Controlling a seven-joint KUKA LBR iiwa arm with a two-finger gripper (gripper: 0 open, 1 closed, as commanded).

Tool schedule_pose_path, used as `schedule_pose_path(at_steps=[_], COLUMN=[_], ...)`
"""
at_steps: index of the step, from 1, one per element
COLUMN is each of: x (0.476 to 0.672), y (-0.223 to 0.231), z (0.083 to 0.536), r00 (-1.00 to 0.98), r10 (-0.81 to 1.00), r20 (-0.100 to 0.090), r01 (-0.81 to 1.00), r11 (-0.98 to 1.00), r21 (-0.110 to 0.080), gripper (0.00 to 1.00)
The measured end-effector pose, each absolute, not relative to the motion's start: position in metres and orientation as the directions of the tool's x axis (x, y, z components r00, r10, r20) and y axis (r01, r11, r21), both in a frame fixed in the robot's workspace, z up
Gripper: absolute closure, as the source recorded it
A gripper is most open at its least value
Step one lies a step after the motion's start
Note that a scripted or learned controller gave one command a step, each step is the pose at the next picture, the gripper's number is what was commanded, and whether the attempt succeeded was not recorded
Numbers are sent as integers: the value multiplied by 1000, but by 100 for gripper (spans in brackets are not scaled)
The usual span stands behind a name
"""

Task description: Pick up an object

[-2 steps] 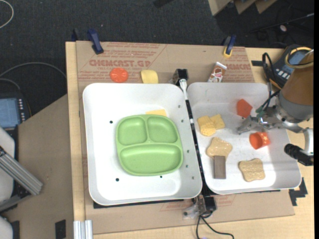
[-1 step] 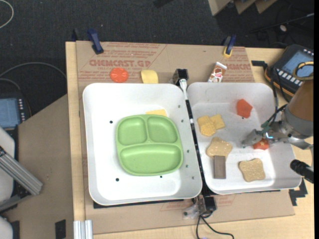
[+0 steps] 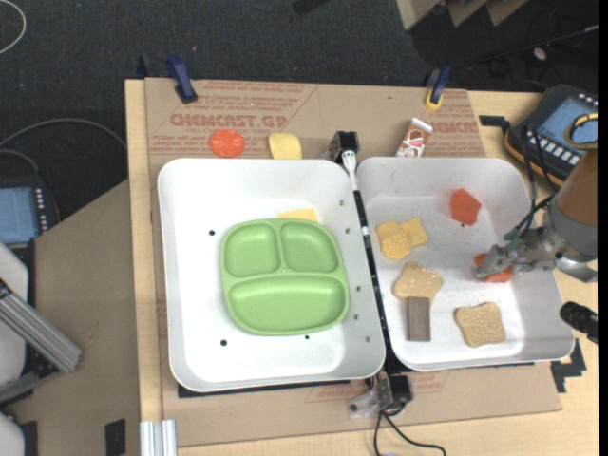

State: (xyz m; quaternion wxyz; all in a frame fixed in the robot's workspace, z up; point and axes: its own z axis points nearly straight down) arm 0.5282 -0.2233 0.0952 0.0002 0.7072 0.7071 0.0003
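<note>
- Tan toast-shaped toy slice point(image 3: 480, 324) lies loose at the right bin's point(image 3: 432, 354) near edge, unclaimed.
- Gripper point(image 3: 494, 266) reaches low just beyond it, jaws narrow around a small red piece point(image 3: 498, 274), seemingly gripping it.

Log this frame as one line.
gripper: low in right bin | at small red item | grasp unconfirmed | green tray: left bin

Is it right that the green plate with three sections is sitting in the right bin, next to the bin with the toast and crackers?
Not quite. The camera view shows the green plate sitting in the left bin, not the right one. The rest is right: the toast and crackers lie in the right bin beside it.
</note>
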Motion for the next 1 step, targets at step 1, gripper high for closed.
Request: schedule_pose_path(at_steps=[1], x=[646], y=[-168], z=[156], r00=[-11], r10=[1000], r20=[-1], r01=[1000], r11=[11], r21=[16], gripper=[100])
